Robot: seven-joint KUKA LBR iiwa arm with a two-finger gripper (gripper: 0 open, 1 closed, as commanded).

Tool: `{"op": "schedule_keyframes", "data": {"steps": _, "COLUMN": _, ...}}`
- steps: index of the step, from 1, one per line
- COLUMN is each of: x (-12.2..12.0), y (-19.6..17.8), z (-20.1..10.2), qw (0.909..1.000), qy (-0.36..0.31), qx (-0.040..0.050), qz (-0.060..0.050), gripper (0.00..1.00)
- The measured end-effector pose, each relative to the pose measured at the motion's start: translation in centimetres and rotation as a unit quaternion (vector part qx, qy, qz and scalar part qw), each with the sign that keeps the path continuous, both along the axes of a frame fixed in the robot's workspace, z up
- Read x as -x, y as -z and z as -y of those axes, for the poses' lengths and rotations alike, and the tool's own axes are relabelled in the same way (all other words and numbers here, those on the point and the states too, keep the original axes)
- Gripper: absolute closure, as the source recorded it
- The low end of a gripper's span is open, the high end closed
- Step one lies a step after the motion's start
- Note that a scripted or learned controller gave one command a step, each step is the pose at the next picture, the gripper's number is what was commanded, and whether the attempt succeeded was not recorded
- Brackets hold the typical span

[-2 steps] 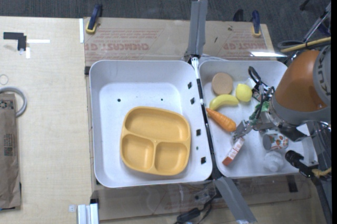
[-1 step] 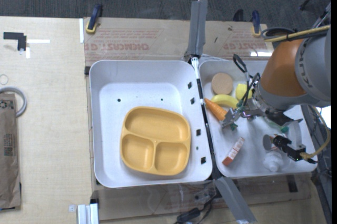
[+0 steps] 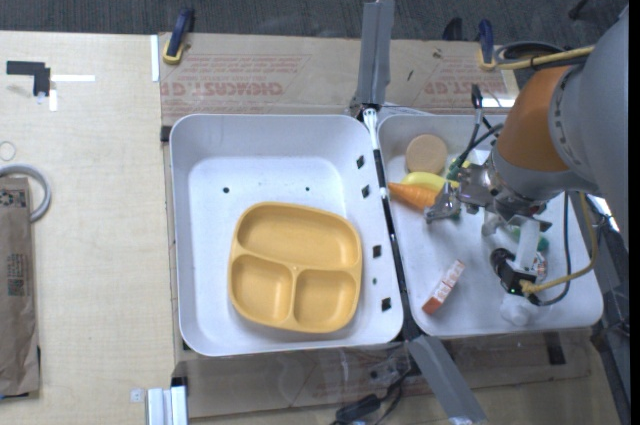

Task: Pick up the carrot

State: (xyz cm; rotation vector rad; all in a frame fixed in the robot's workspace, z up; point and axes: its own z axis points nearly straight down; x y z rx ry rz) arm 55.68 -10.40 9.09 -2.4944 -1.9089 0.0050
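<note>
The orange carrot [image 3: 409, 194] lies in the right bin [image 3: 560, 318] near its left wall, pointing left. A yellow fruit-like piece [image 3: 425, 180] rests against its upper side. My gripper [image 3: 443, 205] is low in the bin, right at the carrot's right end and touching or nearly touching it. The grey arm with its orange band [image 3: 528, 128] comes in from the right and hides the bin's upper right part.
A tan round disc [image 3: 427, 153] sits behind the carrot. A red and white packet [image 3: 443, 285] lies near the right bin's front, with a white item [image 3: 515, 311] at the front right. The left bin [image 3: 200, 233] holds a yellow divided plate [image 3: 296, 265].
</note>
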Motion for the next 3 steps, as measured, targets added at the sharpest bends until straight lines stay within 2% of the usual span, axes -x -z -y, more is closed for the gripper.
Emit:
{"op": "schedule_keyframes", "data": {"steps": 1, "x": 4.4, "y": -10.0, "z": 1.0, "qw": 0.9808, "qy": 0.195, "qx": 0.0005, "qz": 0.000, "gripper": 0.00}}
{"op": "schedule_keyframes", "data": {"steps": 2, "x": -0.2, "y": -9.8, "z": 1.0, "qw": 0.9989, "qy": 0.047, "qx": 0.0004, "qz": 0.000, "gripper": 0.00}}
{"op": "schedule_keyframes", "data": {"steps": 3, "x": -3.5, "y": -10.0, "z": -2.3, "qw": 0.9981, "qy": 0.062, "qx": 0.0004, "qz": 0.000, "gripper": 0.00}}
